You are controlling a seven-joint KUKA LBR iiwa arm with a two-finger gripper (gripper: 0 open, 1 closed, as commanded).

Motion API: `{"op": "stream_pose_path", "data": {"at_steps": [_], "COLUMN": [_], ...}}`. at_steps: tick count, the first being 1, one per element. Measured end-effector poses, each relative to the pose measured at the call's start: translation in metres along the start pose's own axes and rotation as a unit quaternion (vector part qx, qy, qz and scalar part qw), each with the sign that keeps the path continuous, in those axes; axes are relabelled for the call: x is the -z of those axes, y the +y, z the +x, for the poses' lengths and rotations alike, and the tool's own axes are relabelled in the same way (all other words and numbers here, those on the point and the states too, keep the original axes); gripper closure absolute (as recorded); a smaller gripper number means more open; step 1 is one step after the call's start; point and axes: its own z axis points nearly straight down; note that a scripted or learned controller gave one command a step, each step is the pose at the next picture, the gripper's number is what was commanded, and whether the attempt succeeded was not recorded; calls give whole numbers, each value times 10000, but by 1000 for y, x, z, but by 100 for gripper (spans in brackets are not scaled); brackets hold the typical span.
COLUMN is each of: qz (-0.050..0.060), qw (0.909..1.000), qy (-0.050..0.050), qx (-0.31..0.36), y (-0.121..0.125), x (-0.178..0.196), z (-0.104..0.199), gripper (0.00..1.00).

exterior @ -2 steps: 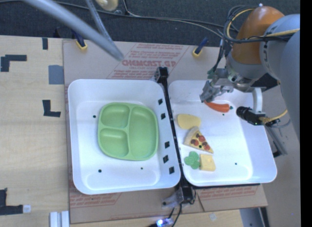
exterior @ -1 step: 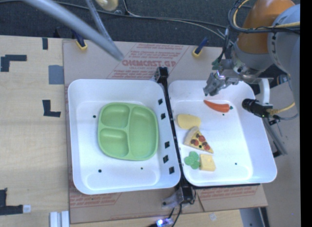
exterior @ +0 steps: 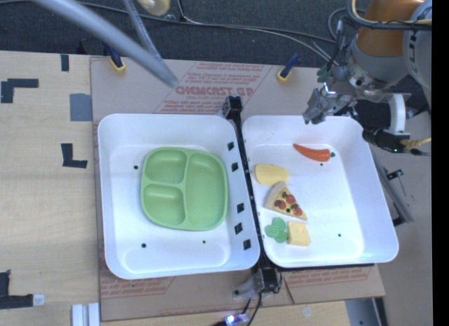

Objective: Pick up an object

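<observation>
Sitting in right bin (exterior: 365, 198): chili (exterior: 312, 152), pizza slice (exterior: 285, 201), perhaps cheese (exterior: 298, 234).

red chili pepper (exterior: 312, 152) lying flat, right bin's (exterior: 365, 177) upper part

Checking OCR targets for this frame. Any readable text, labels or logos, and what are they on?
"CHEMCAST GP", roughly: red print on the brown cardboard sheet under the bins, behind the left bin; blurred, so the reading is uncertain.
Smaller red lines above and below it: too blurred to read.
Green divided plate, toy food in the right bin and the claw: no text visible.
</observation>
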Motion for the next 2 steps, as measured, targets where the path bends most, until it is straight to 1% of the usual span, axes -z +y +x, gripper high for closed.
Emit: {"op": "stream_pose_path", "data": {"at_steps": [1,2], "qz": [41,44], "qw": [10000,10000], "qy": [5,5], "qx": [13,19], "y": [-34,-53], "x": [-13,-25], "z": [50,105], "gripper": [100,100]}}
